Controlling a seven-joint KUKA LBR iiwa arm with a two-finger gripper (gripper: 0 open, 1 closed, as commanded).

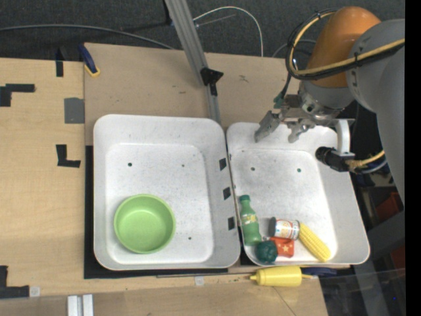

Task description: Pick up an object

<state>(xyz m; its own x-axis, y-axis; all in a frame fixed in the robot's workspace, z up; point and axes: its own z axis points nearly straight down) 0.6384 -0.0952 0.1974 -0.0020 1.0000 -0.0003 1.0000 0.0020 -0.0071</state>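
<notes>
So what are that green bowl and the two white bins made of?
The round green bowl looks like matte plastic: uniform colour, soft sheen, thick rounded rim. The two shallow white bins seem to be moulded plastic too, with rounded corners and a faintly speckled, dull surface, though painted metal can't be ruled out.

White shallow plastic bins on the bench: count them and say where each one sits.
2. The left white shallow plastic bin holds a green bowl; the right white bin adjoins it, with small items along its near edge.
</notes>
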